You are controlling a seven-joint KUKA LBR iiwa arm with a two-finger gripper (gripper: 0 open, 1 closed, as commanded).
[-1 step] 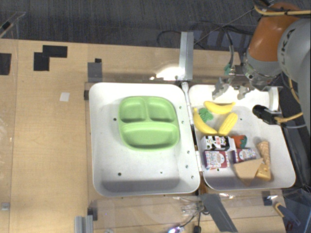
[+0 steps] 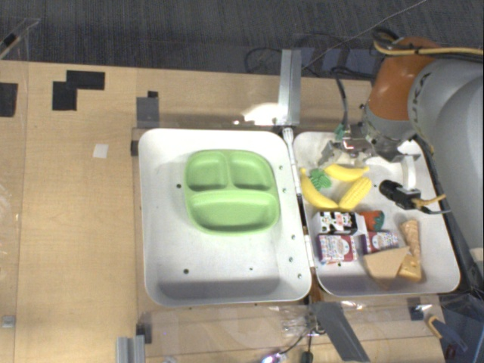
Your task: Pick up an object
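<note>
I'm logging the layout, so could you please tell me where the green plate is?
The green plate lies in the left bin, around its middle, across the divider from the bananas in the right bin.

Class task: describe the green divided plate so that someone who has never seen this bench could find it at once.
Find the two white bins; take the left bin. The green divided plate lies in it, with two small compartments above one wide one. Unlike the toy food crowding the right bin, it sits alone.

A light wooden bench (image 2: 68, 225) stands before dark grey carpet (image 2: 151, 13), with black cables (image 2: 333, 51) trailing.
</note>
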